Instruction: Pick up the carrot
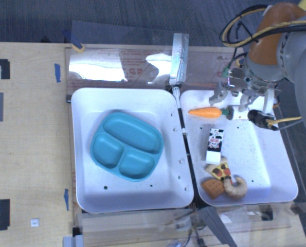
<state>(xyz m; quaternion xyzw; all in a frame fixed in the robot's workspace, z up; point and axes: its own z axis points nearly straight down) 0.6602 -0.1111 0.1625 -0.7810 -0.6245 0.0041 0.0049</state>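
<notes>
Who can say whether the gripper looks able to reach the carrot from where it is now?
Probably yes: the gripper is right above the carrot's leafy end in the right bin, with nothing lying between them.

Two white bins (86, 189), one blue plate (126, 145), one carrot (205, 113), four other small items.

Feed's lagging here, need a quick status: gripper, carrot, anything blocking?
Gripper low over right bin's far end, at the carrot's green top. Carrot lying flat on bin floor, not lifted. Black-and-white box close beside carrot, nothing on top of it.
</notes>
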